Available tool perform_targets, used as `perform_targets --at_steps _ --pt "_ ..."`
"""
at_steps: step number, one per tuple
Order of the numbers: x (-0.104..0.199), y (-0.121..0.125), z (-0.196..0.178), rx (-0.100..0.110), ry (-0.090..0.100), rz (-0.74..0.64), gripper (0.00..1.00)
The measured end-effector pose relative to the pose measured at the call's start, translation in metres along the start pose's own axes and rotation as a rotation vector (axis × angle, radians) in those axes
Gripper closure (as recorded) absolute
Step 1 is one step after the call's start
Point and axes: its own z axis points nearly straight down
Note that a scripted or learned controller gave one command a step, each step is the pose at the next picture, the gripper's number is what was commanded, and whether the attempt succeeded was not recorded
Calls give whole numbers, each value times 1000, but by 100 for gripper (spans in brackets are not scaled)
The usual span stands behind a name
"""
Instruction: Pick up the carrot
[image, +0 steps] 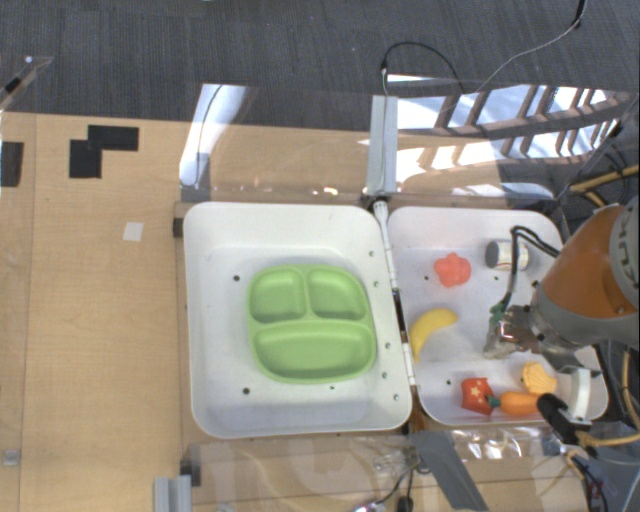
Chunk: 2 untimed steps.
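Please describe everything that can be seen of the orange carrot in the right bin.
The small orange carrot looks like smooth plastic, a toy of elongated shape. It lies flat on the floor of the right shallow white bin, near the bin's front edge, its length running about left to right in the view. Its left end meets the red toy pepper with a green stem. A yellow lumpy toy sits just behind it. The arm's gripper is above and behind it, not on it.
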Motion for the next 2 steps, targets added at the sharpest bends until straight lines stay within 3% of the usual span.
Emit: perform_targets --at_steps 1,2 --pt "-59 9 1 2 -1 -79 100" --pt "-52 9 1 1 2 355 100"
